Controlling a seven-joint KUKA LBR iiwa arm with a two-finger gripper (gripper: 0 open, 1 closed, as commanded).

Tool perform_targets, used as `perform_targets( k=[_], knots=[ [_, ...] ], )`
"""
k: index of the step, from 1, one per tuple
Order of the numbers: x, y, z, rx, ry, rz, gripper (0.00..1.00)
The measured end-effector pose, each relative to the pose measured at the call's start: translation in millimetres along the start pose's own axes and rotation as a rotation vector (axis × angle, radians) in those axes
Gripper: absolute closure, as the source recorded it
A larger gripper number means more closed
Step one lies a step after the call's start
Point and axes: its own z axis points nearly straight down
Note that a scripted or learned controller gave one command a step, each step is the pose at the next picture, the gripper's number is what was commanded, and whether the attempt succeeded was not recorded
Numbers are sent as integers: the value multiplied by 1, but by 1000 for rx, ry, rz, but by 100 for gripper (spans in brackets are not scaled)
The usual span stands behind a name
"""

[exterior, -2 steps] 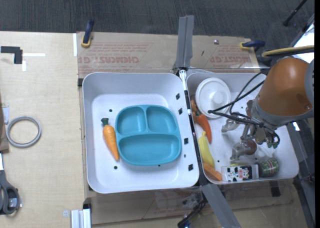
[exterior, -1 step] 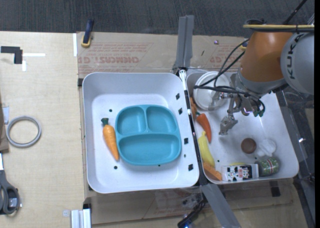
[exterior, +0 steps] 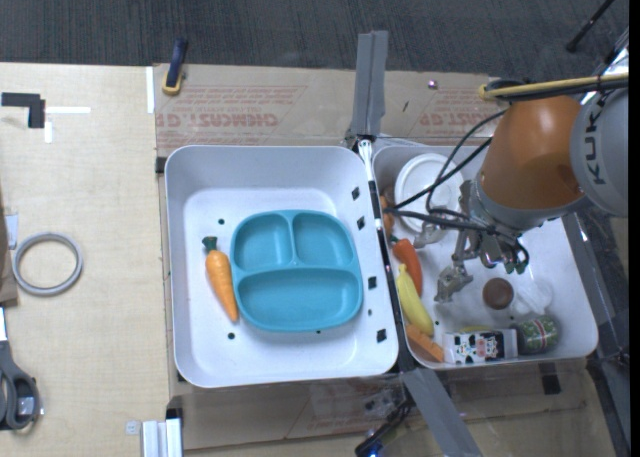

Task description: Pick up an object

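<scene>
Tool (exterior: 470, 270) above right bin (exterior: 578, 275)

Blue tray (exterior: 297, 271) in white bin (exterior: 190, 185). Orange carrot (exterior: 221, 280) with green top. Yellow banana (exterior: 412, 301), brown ball (exterior: 498, 293).

The tray (exterior: 297, 271) looked smooth blue plastic, the bins (exterior: 190, 275) glossy white plastic, the bench (exterior: 90, 345) pale matt wood, the arm's band (exterior: 535, 150) shiny orange, the carrot (exterior: 221, 281) smooth plastic.

Carrot (exterior: 221, 282) left of plate (exterior: 297, 271)
</scene>
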Motion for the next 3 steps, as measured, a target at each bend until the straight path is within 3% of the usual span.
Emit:
perform_targets(
  k=[1,2,3],
  knots=[
    [-1,0,-10,2,-4,-3,100],
    [23,-70,-18,0,-1,-258,100],
    [3,-45,-163,-2,0,-320,100]
  ],
)
